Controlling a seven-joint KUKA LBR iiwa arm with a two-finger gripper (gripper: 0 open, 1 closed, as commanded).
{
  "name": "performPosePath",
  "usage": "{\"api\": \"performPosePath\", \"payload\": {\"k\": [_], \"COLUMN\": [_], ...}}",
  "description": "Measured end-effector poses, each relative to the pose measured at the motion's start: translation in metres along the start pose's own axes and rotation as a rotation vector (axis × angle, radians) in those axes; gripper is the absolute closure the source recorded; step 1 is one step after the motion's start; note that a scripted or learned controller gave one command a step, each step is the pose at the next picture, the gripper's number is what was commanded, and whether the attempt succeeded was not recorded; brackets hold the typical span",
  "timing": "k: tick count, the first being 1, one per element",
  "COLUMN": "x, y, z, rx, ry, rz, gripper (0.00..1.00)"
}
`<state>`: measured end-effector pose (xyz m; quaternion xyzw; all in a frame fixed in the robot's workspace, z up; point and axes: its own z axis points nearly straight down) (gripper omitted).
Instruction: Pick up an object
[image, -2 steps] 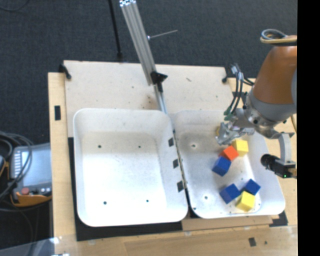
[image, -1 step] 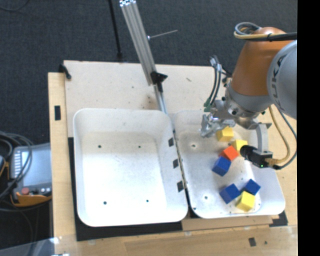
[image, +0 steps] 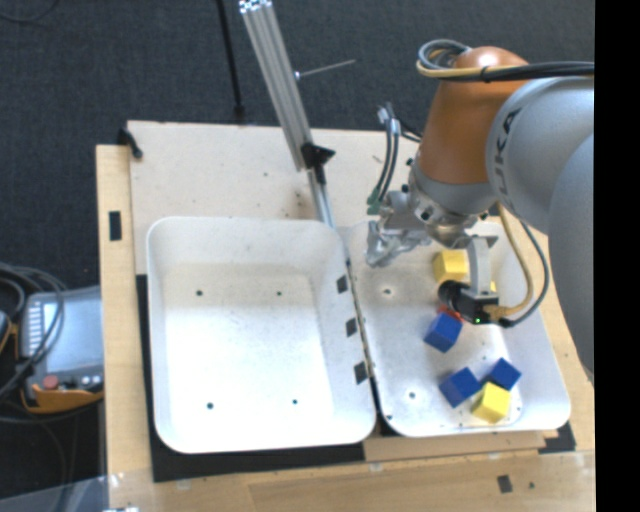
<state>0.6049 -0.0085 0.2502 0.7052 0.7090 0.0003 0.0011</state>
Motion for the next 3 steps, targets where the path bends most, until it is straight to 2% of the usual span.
{"api": "performPosePath", "payload": {"k": [1,2,3], "x": [0.048,0.088,0.085], "y": [0.018,0.032,0.032], "z": [0.014,0.011,0.011], "rx": [0.001,-0.001,0.002], "ry": [0.0,0.001,-0.002], "rz": [-0.001,-0.001,0.0], "gripper": [1.0,1.0,0.0]}}
